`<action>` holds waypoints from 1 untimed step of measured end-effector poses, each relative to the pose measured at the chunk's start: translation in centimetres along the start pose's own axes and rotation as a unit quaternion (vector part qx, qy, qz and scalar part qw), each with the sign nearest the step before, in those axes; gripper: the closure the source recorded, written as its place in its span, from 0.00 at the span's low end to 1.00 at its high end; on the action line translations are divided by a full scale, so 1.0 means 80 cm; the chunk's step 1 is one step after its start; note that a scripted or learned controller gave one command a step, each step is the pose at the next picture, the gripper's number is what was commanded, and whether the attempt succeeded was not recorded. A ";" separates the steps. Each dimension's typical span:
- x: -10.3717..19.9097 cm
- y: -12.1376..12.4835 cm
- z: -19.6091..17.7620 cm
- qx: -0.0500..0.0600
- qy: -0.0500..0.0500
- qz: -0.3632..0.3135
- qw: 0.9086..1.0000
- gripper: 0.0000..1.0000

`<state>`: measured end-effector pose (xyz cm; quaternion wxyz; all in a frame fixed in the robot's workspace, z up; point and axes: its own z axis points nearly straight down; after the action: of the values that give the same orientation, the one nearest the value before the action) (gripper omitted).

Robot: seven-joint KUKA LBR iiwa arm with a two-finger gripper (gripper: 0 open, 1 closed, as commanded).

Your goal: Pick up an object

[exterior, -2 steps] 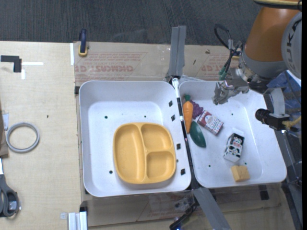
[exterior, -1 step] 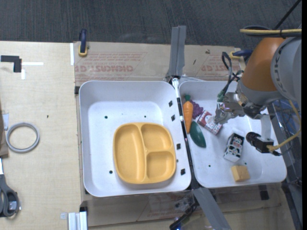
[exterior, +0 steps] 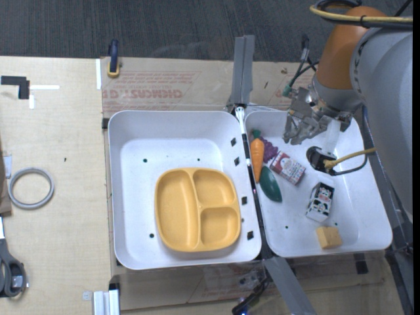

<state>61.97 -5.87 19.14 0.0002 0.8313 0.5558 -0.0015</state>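
Note:
The right bin holds an orange carrot, a dark green piece, a red and white box, a black and white carton and a tan block. A small purple item lies at the carrot's far end. My gripper hangs over the back of this bin, just behind the red and white box, open and with nothing between its fingers.
The left bin contains a yellow divided plate. On the wooden bench to the left lie a grey tape roll and scissors. A metal divider stands behind the bins.

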 end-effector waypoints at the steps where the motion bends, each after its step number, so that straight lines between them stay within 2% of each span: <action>1: 0.000 0.000 0.000 0.000 0.000 0.000 1.000 0.00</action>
<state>61.96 -5.88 19.12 0.0002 0.8316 0.5554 -0.0016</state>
